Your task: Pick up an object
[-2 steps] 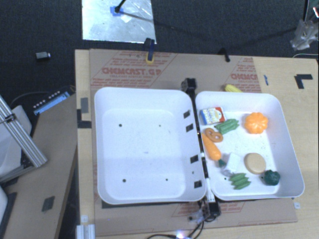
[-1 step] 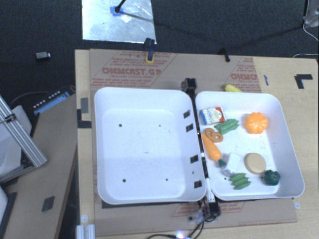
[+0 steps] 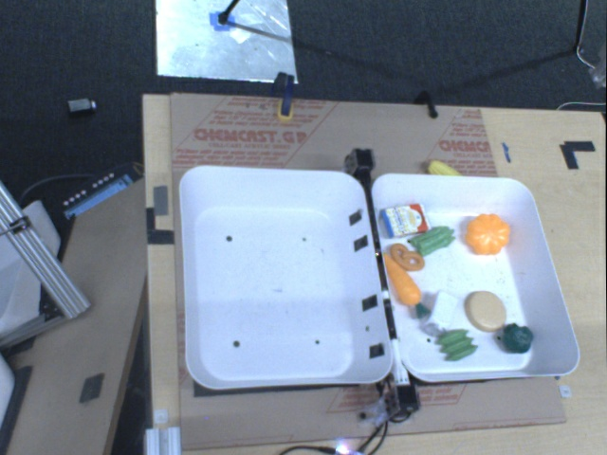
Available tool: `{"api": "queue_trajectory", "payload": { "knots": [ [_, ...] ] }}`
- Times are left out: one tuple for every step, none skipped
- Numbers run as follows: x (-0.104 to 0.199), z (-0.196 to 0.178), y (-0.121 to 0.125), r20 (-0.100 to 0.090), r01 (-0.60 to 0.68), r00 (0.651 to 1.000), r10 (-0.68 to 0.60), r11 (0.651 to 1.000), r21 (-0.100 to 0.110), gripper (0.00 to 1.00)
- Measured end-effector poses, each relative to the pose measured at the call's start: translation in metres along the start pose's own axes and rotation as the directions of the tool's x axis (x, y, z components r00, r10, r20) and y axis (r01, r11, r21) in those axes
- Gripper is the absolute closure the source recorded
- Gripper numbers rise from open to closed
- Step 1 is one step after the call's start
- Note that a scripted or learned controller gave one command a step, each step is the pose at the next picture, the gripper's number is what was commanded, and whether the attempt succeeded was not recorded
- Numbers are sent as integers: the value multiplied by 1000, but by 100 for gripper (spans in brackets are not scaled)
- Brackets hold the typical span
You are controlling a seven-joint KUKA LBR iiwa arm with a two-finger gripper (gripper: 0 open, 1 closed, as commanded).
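The right bin [image 3: 541,245] holds several toy foods. An orange pumpkin [image 3: 487,234] lies at its upper right, and a small red, white and blue carton [image 3: 403,220] at its upper left. A green pod [image 3: 432,241] sits beside a brown pretzel [image 3: 406,256], with an orange carrot [image 3: 402,283] just below. Lower down are a white block [image 3: 443,307], a tan round bun [image 3: 486,311], a green bean cluster [image 3: 457,345] and a dark green broccoli piece [image 3: 516,338].
The left bin [image 3: 275,278] adjoins the right one along black clips. A yellow object [image 3: 442,169] lies on the cardboard behind the right bin. A yellow-and-blue clamp [image 3: 284,98] stands at the board's far edge. Aluminium framing [image 3: 38,263] is at the left.
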State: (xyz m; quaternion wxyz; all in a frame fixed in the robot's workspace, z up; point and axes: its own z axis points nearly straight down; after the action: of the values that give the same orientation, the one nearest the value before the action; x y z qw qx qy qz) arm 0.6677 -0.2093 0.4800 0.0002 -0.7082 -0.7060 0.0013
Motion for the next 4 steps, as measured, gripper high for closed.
{"api": "queue_trajectory", "payload": {
  "knots": [
    [96, 37, 1, -3, 14, 1000, -14, 1000, -1, 100],
    [111, -63, -37, 0, 10, 1000, -10, 1000, -17, 100],
    [73, 14, 2, 0, 2, 1000, -2, 1000, 0, 100],
    [101, -60, 0, 0, 10, 1000, -10, 1000, -13, 100]
  ]
}}
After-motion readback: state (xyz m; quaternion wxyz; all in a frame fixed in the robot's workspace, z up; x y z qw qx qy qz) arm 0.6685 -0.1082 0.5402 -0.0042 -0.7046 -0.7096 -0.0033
